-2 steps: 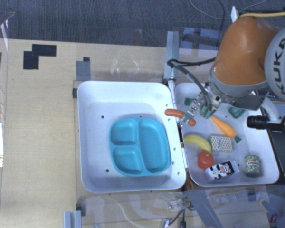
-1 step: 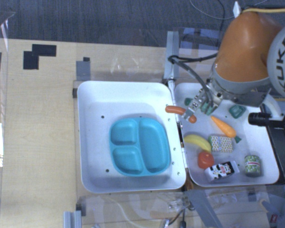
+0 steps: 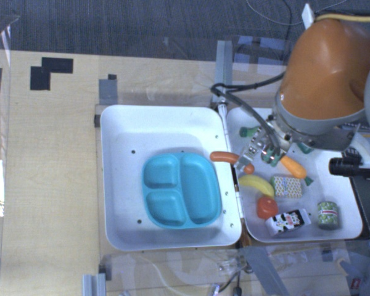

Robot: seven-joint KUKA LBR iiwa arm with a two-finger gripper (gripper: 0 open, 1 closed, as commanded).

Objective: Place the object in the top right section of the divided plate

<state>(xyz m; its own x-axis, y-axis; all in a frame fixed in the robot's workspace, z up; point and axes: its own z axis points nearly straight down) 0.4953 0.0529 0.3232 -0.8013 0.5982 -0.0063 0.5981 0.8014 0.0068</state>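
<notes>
Blue plate sits in the left bin. Gripper hangs over the bins' shared edge, its fingers closed on a sausage lying across that edge, beside a banana.

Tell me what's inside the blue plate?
Nothing lies in the blue plate; all three sections show bare blue. The hot dog sits beside it, on the edge between bins. Nothing covers the plate.

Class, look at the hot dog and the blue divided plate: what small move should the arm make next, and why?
Probably carry the pincer left toward the blue divided plate. The hot dog lies across the rim between the two bins, at the pincer's tip, short of the plate.
</notes>
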